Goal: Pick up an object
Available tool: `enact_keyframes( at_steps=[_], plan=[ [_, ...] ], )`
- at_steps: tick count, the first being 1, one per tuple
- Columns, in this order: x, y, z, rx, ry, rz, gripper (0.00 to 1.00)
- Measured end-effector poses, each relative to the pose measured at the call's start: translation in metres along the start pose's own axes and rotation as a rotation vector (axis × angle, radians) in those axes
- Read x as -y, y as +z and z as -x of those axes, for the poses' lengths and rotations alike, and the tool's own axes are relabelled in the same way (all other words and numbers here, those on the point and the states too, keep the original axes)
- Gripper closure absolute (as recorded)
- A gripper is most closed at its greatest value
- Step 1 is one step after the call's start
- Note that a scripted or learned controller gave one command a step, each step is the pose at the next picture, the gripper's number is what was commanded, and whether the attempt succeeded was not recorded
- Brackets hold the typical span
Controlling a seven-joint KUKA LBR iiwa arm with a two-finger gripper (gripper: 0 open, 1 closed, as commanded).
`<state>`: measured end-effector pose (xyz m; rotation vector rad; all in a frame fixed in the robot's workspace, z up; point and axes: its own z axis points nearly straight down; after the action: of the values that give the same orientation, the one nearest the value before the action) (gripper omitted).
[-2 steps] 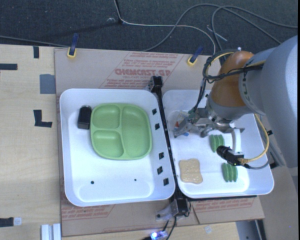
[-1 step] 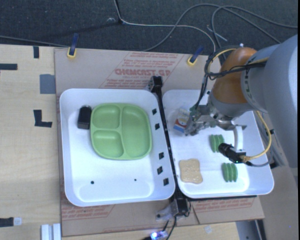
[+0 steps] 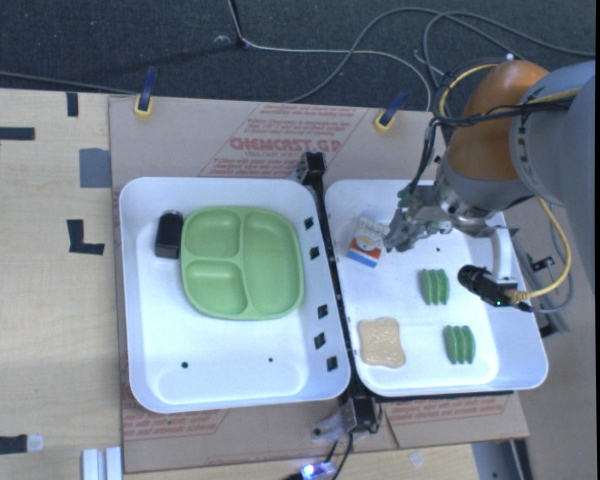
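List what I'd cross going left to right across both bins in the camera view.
Black block → green divided plate → small carton → tool → upper green pod → lower green pod.

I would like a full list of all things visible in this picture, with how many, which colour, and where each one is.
White bins: 2, white, side by side on the bench.
Divided plate: 1, light green, in the left bin.
Black block: 1, black, left bin, beside the plate's left edge.
Small packet: 1, white with red and blue, right bin, upper left.
Green ridged pieces: 2, green, right bin, one above the other.
Toast slice: 1, tan, right bin, lower left.
Clamps: 2, yellow and blue, at the board's far edge.
Gripper: 1, grey, over the right bin, next to the packet.
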<state>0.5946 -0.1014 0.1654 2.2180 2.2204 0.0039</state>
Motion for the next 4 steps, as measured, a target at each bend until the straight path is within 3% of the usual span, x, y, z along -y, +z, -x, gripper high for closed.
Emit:
enact_keyframes(
  at_steps=[1,2,3,4],
  plan=[
    [0.001,-0.064,0.002,0.001,0.000,0.002,1.00],
    [0.001,-0.062,0.002,-0.001,0.001,-0.005,1.00],
    [0.015,-0.053,-0.044,-0.001,-0.003,-0.006,1.00],
    [0.014,-0.054,-0.095,-0.002,-0.005,-0.006,1.00]
  ],
)
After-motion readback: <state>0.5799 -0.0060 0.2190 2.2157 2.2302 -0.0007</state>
